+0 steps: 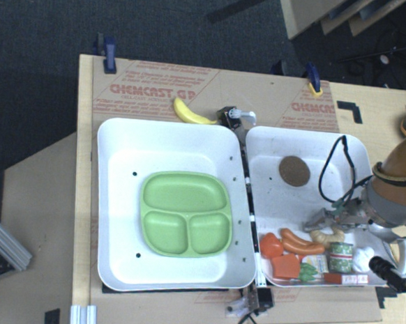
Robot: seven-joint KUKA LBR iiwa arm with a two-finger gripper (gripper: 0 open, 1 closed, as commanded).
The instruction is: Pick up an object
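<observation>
Start at the near edge of the right bin (260, 145), your landmark here. In its near corner sits a cluster of small toys: an orange block (286, 267), with a red rounded piece (271, 246) touching it on the far side, a small green piece (308, 272) just beside it, and a flat red packet (344, 279) along the bin's near wall. Just behind the packet you see a small can with a green label (340, 258), upright. An orange sausage (301, 242) lies across the far side of this cluster, slightly curved.

The gripper (328, 220) hangs over the right bin just behind the sausage, near its right end, on the grey arm (388, 204) coming in from the bin's right side. Whether it is apart or closed you cannot tell (the metal parts blur together), and nothing can be seen held in it.

Farther back in the right bin a brown disc (295, 170) lies flat, apart from the cluster. To the left of the right bin, the left bin (110, 185) holds a green divided plate (185, 214). Beyond the right bin's far left corner a banana (193, 114) lies on the printed cardboard (153, 84).
</observation>
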